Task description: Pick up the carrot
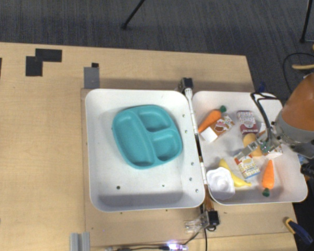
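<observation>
Arm (303, 114) cut off at right edge

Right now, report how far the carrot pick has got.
Done: the arm has reached over the right bin, with the gripper low among the small packets. In hand: nothing visibly gripped. Left: both carrots lie loose, one near the divider, one by the front right corner; grasping and lifting remain.

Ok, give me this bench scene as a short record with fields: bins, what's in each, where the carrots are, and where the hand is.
left bin: teal divided plate
right bin: two carrots, banana, white cup, small packets
carrot one: upper left of right bin, near the divider
carrot two: lower right of right bin, green end toward the near rim
hand: over the middle of the right bin, among the packets, above carrot two
hold: no carrot seen between its fingers
</observation>
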Available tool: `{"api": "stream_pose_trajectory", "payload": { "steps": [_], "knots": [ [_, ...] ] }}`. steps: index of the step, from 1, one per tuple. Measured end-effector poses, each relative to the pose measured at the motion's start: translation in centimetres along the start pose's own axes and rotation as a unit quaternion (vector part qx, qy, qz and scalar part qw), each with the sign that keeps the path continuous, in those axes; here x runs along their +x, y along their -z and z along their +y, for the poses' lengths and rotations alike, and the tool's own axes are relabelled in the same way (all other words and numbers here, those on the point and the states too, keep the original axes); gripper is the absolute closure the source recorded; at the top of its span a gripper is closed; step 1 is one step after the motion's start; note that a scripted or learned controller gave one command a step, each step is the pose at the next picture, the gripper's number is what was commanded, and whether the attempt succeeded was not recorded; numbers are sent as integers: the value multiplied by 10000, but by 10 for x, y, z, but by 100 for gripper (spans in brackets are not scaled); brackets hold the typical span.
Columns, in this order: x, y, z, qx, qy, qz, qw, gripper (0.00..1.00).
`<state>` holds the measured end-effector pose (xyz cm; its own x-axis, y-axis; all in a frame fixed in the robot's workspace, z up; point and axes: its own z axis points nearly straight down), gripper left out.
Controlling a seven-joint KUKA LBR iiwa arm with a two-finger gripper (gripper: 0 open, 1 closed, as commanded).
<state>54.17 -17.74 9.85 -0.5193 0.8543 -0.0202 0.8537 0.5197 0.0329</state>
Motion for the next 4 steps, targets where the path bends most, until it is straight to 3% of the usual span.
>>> {"api": "stream_pose_trajectory", "payload": {
  "steps": [1,2,3,4],
  "knots": [
    [16,2,-34,-32,262,-15,9996,0],
    [-13,-4,71,30,-677,-9,9977,0],
    [42,23,11,130,629,84,9979,0],
    [38,-2,-28,33,1376,-27,9905,0]
  ]
}}
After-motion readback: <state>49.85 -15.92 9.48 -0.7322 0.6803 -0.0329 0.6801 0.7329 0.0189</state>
